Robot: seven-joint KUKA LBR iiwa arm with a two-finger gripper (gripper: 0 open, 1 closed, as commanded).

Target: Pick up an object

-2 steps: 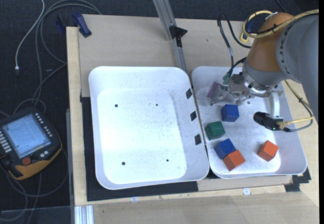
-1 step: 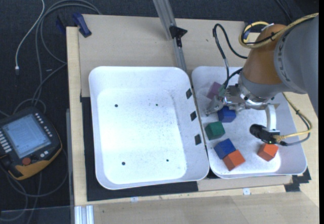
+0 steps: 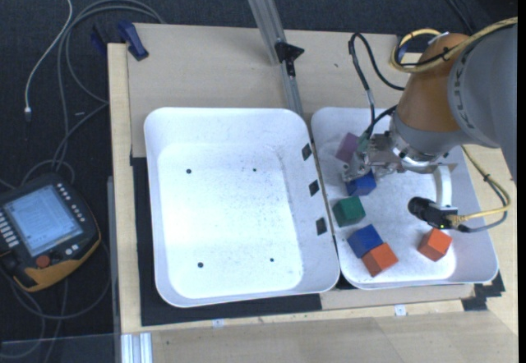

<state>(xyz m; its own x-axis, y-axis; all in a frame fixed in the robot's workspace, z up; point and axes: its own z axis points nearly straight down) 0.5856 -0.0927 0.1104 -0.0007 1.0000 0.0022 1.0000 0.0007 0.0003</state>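
My gripper (image 3: 365, 164) hangs low over the left part of the right bin (image 3: 472, 213). A small blue block (image 3: 361, 185) lies directly under its tip, touching or nearly touching it. A purple block (image 3: 348, 145) sits just to the gripper's left, near the bin's left wall. Below them lie a green block (image 3: 350, 210), a second blue block (image 3: 365, 238) and a red-orange block (image 3: 380, 259) side by side. An orange block (image 3: 435, 245) rests toward the bin's front right.
The left bin (image 3: 164, 140) stands beside the right one, their walls meeting near black clips (image 3: 313, 186). A slanted metal post (image 3: 267, 8) rises behind the bins. Cables (image 3: 362, 66) trail from the arm over the bench. A black camera unit (image 3: 429, 211) hangs off the wrist.
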